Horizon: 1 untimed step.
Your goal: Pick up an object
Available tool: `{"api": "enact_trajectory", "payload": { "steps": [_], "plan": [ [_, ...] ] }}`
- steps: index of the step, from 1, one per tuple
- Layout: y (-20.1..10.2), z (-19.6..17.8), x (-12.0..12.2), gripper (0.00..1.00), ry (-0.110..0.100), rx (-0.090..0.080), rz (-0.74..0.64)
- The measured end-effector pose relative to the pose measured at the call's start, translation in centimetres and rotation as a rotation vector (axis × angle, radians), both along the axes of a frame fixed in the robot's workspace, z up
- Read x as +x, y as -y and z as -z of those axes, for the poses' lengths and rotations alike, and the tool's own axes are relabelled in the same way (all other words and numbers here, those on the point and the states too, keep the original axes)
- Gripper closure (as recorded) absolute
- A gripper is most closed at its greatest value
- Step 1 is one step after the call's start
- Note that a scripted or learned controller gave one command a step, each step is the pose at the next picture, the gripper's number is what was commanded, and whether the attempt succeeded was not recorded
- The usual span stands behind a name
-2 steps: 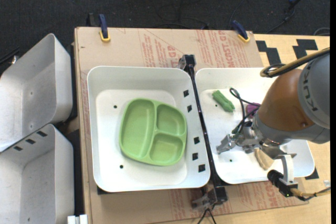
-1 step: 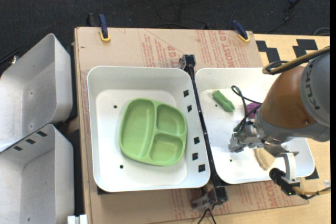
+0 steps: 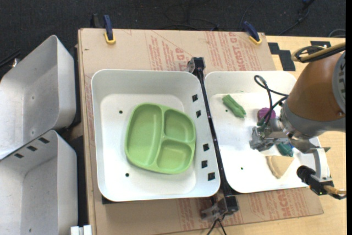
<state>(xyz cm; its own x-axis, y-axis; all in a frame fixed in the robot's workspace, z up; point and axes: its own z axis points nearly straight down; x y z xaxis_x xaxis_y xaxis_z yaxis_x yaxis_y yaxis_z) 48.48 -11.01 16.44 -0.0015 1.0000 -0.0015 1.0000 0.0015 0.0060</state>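
Tan wedge (image 3: pixel 279 165) — gripper (image 3: pixel 263 139) beside

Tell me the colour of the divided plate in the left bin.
Light green divided plate, seen in the camera view.

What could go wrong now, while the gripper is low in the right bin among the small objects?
1. The gripper sits among a purple object, a teal object and a beige wedge, all close together; it may knock them aside and grasp nothing.
2. The black cable near the wrist might snag.
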Motion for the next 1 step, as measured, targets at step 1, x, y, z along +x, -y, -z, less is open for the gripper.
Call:
{"api": "enact_trajectory", "payload": {
  "steps": [1],
  "plan": [
    [0.02, -5.3, 0.18, 1.0, 0.0, 0.0, -0.001]
  ]
}}
